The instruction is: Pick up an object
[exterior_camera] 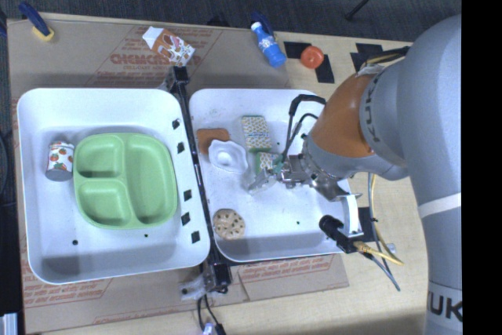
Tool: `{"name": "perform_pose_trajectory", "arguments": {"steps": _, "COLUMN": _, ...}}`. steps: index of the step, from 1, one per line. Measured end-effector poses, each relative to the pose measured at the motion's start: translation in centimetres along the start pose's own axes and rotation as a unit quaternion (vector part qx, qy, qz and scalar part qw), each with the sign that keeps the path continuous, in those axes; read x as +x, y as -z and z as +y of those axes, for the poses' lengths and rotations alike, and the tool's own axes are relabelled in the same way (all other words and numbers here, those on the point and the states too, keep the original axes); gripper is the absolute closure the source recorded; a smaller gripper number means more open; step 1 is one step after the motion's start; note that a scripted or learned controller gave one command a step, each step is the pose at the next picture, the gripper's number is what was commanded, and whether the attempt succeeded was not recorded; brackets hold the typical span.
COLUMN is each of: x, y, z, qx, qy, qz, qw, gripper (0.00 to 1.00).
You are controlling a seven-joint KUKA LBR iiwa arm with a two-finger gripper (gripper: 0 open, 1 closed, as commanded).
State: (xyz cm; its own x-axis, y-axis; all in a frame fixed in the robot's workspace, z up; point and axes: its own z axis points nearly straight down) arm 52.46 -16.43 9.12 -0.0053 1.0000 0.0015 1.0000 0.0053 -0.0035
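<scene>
Hovering my claw (271,172) low in the right bin (314,243) beside the patterned packet (255,132), grip state indiscernible.

The grey arm (420,129) reaches in from the right, bent downward at its orange band (345,121). Its gripper (276,172) hangs low, pointing toward the left, below the wrist.
</scene>
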Motion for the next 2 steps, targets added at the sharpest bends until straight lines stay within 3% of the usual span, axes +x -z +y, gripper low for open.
{"name": "perform_pose_trajectory", "arguments": {"steps": 1, "x": 7.0, "y": 0.1, "z": 5.8, "qx": 0.0, "qy": 0.002, "qz": 0.0, "qw": 1.0, "gripper": 0.0}}
{"name": "perform_pose_trajectory", "arguments": {"steps": 2, "x": 7.0, "y": 1.1, "z": 5.8, "qx": 0.0, "qy": 0.003, "qz": 0.0, "qw": 1.0, "gripper": 1.0}}
